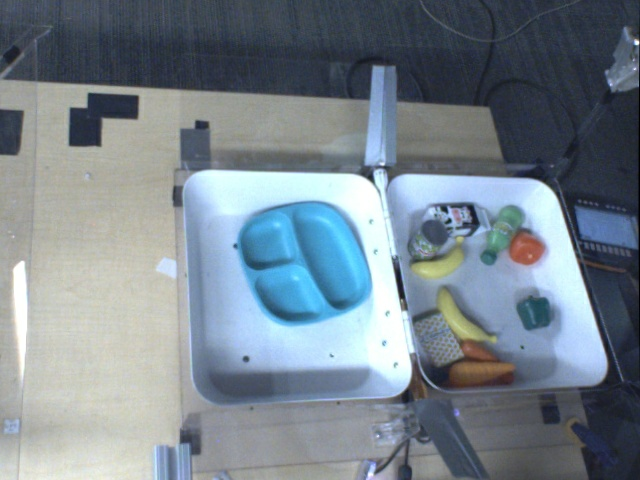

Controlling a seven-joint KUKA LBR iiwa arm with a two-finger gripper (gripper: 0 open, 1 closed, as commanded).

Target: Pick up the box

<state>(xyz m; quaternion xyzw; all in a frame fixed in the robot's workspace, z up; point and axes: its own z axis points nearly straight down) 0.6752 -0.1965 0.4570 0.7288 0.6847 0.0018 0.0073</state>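
1. Box. The box (438, 337) lies in the right bin (575, 268), in the near-left corner, close against the wall shared with the left bin (215, 298). It is small and flat, and its speckled top face points up. This reading is a judgement: a small printed carton (457, 216) at the far side of the same bin could also be taken for a box.

2. Neighbours. A banana (463, 316) lies aslant just beside the box on its far-right side and looks to touch or overlap its edge. A carrot (481, 372) lies along the near wall, touching or nearly touching the box's near-right corner. A small red piece (478, 350) sits between banana and carrot. The box is therefore hemmed in on three sides, by wall, banana and carrot.

3. Other contents. A second banana (439, 264), a green bottle (500, 233), an orange-red item (527, 249) and a green item (534, 311) lie well apart from the box. They do not obstruct an approach.

4. Left bin. It holds a blue divided plate (305, 260). The plate plays no part in this task.

5. Pincer. Whether the pincer is spread or pressed together cannot be told from this view. The pick is not yet begun, and the box rests untouched.

6. Approach, as a judgement. Descend from above, spanning the box's free sides, since the corner wall leaves little room on the left. Risk: a finger lands on the banana or carrot and shifts the box, or closes on the wrong item.
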